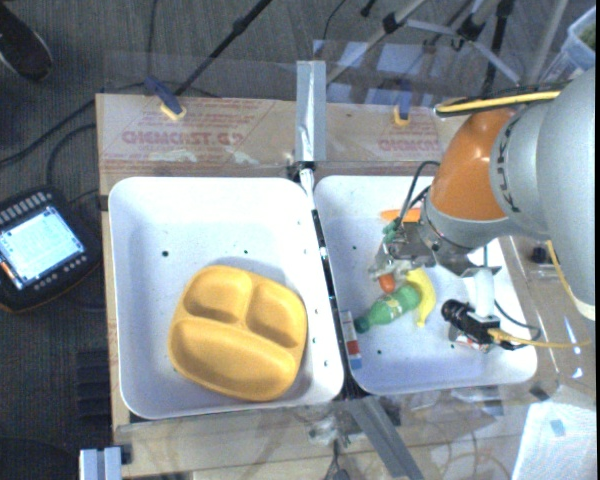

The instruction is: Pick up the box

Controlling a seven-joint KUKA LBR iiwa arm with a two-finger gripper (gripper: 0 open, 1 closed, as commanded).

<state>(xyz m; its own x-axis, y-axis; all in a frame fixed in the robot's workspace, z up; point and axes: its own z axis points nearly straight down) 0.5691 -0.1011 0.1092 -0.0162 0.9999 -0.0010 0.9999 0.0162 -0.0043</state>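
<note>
Box [352,336]: we take it to be the small, narrow carton with red and blue marks, lying flat in the right bin [430,363], tight against that bin's left wall and near its front. That spot makes it awkward, in our judgement, since the wall leaves little room on one side for a grasp. The gripper [395,260] hangs over the middle of the same bin, above an orange piece [387,283], a green bottle [380,313] and a banana [421,299]. It stands apart from the box, so we judge it is not yet lined up. We cannot tell whether it is open or closed, or whether it grips anything. The left bin [170,218] holds a yellow lump [240,330], which plays no part.
</note>
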